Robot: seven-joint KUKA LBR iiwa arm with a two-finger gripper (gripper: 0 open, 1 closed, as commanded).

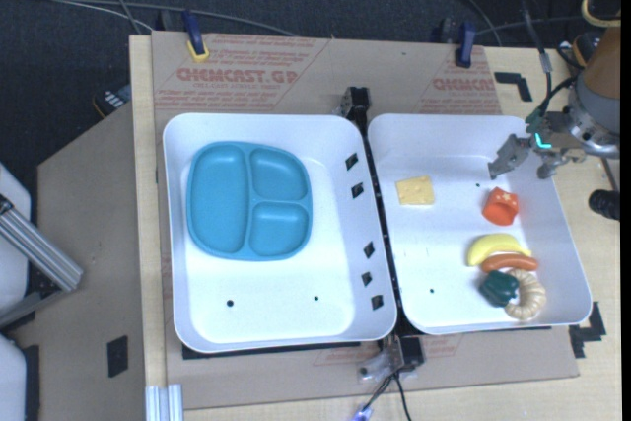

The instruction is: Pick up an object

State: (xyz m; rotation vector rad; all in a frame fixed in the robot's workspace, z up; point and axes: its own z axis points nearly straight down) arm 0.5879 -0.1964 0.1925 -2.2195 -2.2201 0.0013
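Two shallow white bins were set side by side on the worktop. The left bin carried a blue three-compartment plastic tray. The right bin carried a pale yellow cheese-like block, a small orange-red toy piece, a yellow banana-shaped toy, an orange sausage-shaped toy, a dark green toy and a beige ring-shaped toy; the last four lay clustered and touching near the front right corner.

The claw hovered over the rear right of the right bin, its fingers spread apart with nothing between them, just behind the orange-red piece and apart from it.

The orange-red piece was judged the nearest candidate. It was probably light, rigid moulded plastic, smooth and liable to slip, so a grasp across its broad middle was advised. It stood clear of its neighbours, which favoured a clean approach from above.
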